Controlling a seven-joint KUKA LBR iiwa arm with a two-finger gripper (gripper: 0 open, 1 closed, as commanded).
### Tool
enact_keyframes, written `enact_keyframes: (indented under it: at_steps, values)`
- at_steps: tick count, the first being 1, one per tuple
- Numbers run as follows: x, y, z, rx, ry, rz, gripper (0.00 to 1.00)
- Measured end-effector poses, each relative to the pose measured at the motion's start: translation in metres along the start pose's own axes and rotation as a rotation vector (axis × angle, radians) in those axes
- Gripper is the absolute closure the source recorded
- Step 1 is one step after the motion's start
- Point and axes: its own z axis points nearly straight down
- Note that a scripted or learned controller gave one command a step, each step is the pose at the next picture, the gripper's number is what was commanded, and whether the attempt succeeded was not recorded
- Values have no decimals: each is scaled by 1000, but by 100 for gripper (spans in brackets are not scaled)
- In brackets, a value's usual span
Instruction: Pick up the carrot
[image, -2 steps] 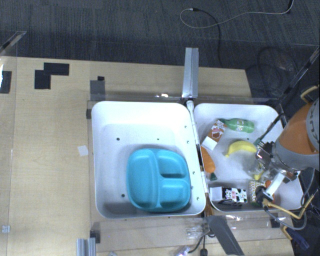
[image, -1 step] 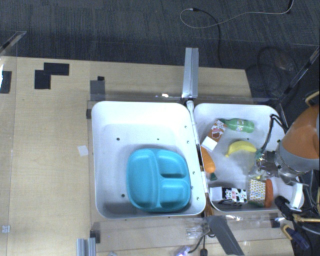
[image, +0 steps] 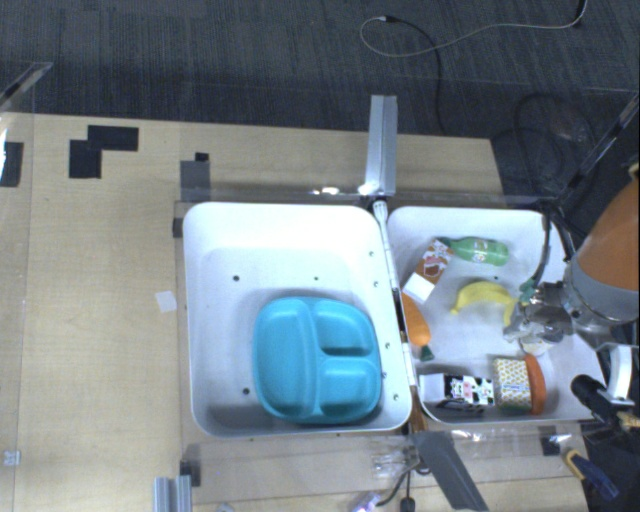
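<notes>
Two shallow white plastic bins side by side on the pale bench: left bin (image: 215, 300), right bin (image: 470, 225). In the left bin, a light-blue plastic divided plate (image: 318, 358), lying flat toward the near wall. Over in the right bin, the orange carrot with a dark green stub (image: 415, 325), lying along the left wall, tight against the divider between the bins, green end toward the near side. Just beside its upper end, a small white-and-red packet (image: 420, 288). Further back, a green plastic bottle with a red-and-white label (image: 465, 252), on its side. Below that, a yellow banana (image: 483, 296), curved, mid-bin. Along the near wall, a black-and-white flat box (image: 460, 390), and next to it a patterned cylindrical can with an orange-red lid (image: 518, 383), tipped on its side. Grey arm with orange band in from the right, metallic two-finger gripper (image: 535, 318) low over the right side of the bin, just right of the banana and above the can. Well apart from the carrot, nothing visibly between the fingers; spread or closed, cannot tell from this angle.
</notes>
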Motion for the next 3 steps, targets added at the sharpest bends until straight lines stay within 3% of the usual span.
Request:
enact_keyframes:
  at_steps: [1,2,3]
  values:
    - [51,34,-38,3,-1,307,100]
    - [17,13,-56,1,0,-42,100]
    - [39,57,-7,3,-1,257,100]
